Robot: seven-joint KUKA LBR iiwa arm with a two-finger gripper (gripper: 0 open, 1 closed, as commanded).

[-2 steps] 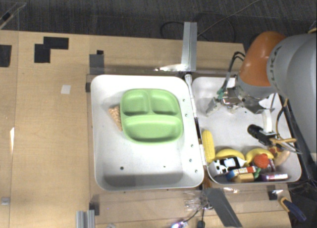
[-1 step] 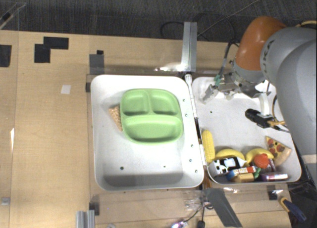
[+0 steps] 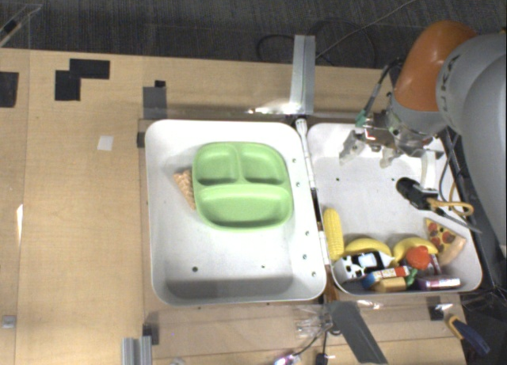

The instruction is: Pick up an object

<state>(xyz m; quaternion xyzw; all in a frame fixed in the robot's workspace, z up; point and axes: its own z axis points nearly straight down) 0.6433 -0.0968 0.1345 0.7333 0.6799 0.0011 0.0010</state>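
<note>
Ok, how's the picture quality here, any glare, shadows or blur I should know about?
In the camera view, glare whitens the metal post base between the bins; a soft shadow darkens the left bin along its lower wall; the green tray is fairly sharp; the toys heaped in the right bin look small and soft; the end effector is slightly blurred.

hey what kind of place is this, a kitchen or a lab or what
Likely a robotics lab: a grey robot arm over two shallow white plastic bins, one holding a green divided plastic tray, on a wooden bench.
</note>
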